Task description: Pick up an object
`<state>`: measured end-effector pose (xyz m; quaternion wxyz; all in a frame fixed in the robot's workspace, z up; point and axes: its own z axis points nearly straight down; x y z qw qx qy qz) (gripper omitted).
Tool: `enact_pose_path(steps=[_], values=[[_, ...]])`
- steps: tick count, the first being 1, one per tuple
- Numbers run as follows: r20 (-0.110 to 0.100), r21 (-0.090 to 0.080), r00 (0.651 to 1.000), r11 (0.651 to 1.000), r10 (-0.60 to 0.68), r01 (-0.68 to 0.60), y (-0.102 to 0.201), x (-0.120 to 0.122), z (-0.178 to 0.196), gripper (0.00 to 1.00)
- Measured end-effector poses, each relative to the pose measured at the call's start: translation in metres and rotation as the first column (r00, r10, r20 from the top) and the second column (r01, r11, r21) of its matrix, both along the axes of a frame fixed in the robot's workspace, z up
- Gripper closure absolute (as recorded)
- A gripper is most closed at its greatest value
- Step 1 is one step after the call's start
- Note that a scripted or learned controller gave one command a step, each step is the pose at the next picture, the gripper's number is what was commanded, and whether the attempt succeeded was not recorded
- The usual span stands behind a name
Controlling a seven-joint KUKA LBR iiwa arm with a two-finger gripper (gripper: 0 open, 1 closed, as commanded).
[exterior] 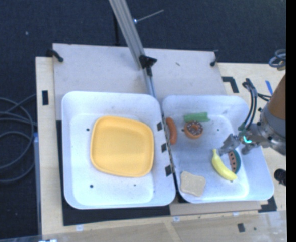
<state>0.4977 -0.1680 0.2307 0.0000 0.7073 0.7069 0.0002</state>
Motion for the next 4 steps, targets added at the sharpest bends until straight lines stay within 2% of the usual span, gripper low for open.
enact_pose_path(steps=[1, 3, 4], values=[[0.000, 0.000, 1.000, 1.000, 0.000, 0.000, 0.000, 0.000, 0.000, 0.00], [-0.004, 0.000, 1.000, 1.000, -0.001, 0.001, -0.015, 0.000, -0.103, 0.00], [-0.001, -0.001, 1.000, 1.000, 0.000, 0.000, -0.015, 0.000, -0.131, 0.00]])
